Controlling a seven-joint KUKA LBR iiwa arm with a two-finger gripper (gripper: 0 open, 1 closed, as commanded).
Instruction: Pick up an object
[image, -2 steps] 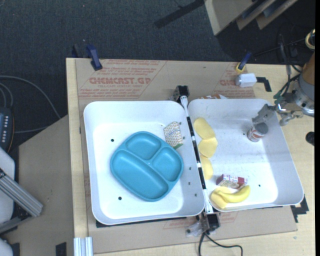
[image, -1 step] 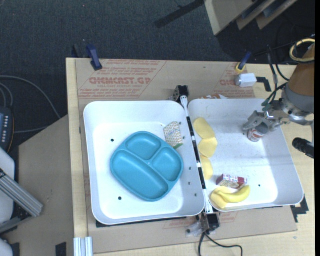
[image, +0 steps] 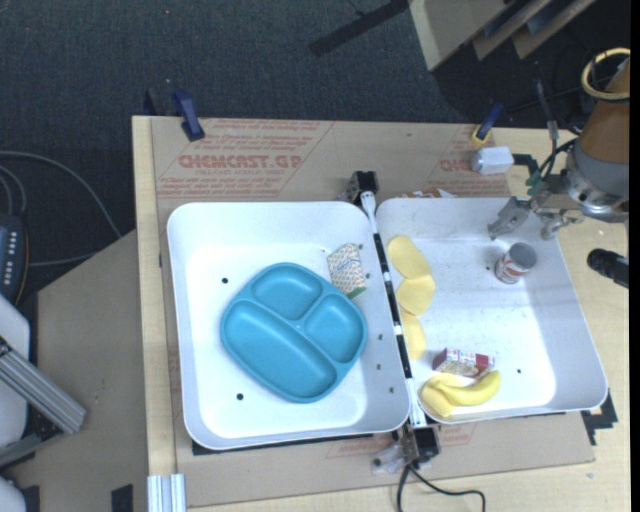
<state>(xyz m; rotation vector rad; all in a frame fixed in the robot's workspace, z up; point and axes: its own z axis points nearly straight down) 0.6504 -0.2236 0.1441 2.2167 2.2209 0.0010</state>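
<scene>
My claw (image: 527, 215) hangs over the far right corner of the right bin (image: 560, 380), fingers spread, nothing between them. The small can (image: 513, 264) lies just below it toward the near edge, apart from it, so I judge a short descent.

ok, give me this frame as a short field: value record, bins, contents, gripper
left bin: shallow white bin holding a blue plastic divided plate and a small crinkled patterned packet at the plate's upper right
right bin: shallow white bin holding the items below
small can: red and white with a grey top, upper part of right bin
yellow items: pale yellow pieces along the left wall; yellow banana near the front edge
small red and white packet: right behind the banana
gripper: over the upper right bin, above the can, holding nothing
</scene>
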